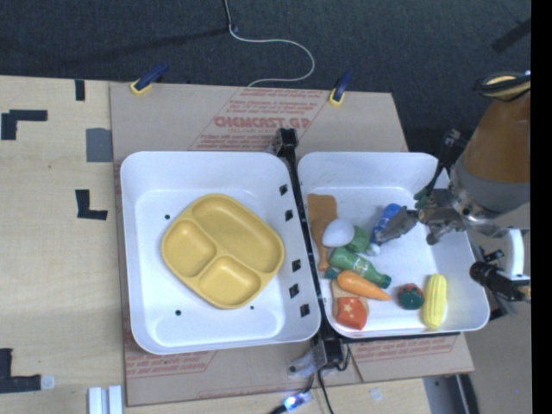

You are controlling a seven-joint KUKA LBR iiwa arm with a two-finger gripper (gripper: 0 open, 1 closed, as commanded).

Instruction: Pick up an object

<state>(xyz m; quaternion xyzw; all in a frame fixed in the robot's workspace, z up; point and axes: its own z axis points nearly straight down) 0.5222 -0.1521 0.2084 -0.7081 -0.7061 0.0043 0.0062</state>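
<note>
Though glossy — ridged yellow corn point(435, 300)

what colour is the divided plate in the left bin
Yellow. The plate shows plainly in the camera view, lying in the left bin.

Red print on cardboard sheet point(259, 119) under bins, at twelve o'clock from left bin point(138, 179): looks like "CHEMCAST GP", blurred; smaller lines unreadable.

The grey arm comes in from three o'clock, its orange band high near two o'clock, wrist bent low toward nine o'clock, the gripper point(398, 225) pointing that way, slightly downward.
</note>
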